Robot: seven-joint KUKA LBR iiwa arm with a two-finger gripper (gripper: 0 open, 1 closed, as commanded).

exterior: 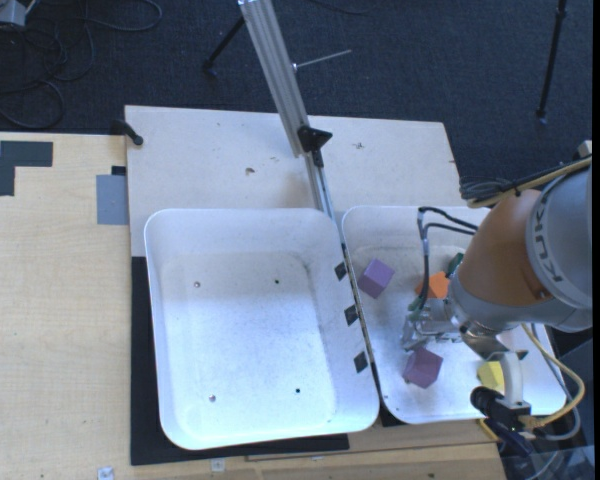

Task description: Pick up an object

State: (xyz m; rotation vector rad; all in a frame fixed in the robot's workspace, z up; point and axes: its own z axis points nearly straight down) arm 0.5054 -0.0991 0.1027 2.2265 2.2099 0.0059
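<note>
purple cubes (376,277), orange block (438,286), white bins (180,230)

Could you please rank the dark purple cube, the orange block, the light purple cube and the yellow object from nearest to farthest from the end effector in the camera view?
From the end effector:
1. Dark purple cube, just below.
2. Orange block, above.
3. Light purple cube, upper left, and yellow object, lower right: too close to call.

Two white bins (245,423) — two purple blocks (376,277), one orange block (438,286), one yellow block (492,375).
</note>
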